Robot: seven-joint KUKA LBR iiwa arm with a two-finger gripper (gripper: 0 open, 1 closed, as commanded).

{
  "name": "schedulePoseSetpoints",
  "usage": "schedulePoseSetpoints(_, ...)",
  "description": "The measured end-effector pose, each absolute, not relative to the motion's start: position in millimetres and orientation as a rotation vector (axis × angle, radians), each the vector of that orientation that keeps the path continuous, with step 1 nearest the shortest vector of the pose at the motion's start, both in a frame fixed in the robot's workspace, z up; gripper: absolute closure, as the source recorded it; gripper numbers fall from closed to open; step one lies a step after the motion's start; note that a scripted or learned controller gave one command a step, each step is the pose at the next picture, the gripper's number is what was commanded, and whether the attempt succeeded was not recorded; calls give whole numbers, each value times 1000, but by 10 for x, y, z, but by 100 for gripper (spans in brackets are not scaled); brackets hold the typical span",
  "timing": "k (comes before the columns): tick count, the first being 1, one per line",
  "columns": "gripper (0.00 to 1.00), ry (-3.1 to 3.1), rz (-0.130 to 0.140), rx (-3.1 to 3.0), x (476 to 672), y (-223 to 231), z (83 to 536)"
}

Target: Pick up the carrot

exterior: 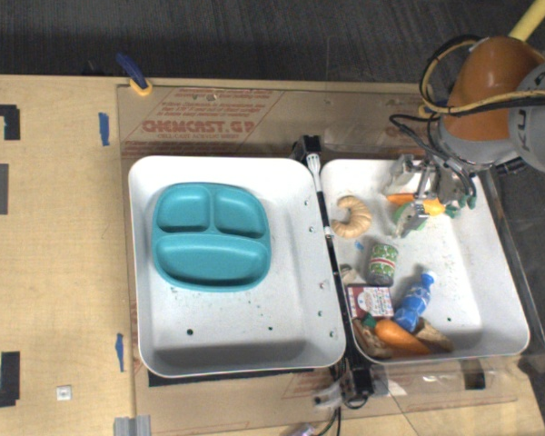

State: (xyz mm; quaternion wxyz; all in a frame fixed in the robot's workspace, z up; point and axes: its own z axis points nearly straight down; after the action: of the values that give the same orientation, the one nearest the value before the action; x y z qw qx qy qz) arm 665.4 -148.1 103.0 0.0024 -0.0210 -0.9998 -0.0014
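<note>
Both bins (pixel 163 334) look like smooth white plastic, a bit shiny. Teal tray (pixel 212 236) is smooth matt plastic; bench (pixel 45 271) looks like flat matt wood w/ cardboard (pixel 200 121) on it. Carrot (pixel 401 334) looks smooth & shiny, like plastic.

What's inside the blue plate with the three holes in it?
The teal divided plate sits in the left bin, and all three compartments look bare, with no food or toys in them. Whatever is under the plate is covered by it.
</note>
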Motion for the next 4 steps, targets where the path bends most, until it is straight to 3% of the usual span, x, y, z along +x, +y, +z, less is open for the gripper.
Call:
schedulePoseSetpoints(1,0,-3151,1,-91,6538,-1718,887)
schedulePoseSetpoints(3,0,-3073,-6,-610,6611,-2206,883)
schedulePoseSetpoints(4,0,-3044,-5,-814,6573,-1473,1342)
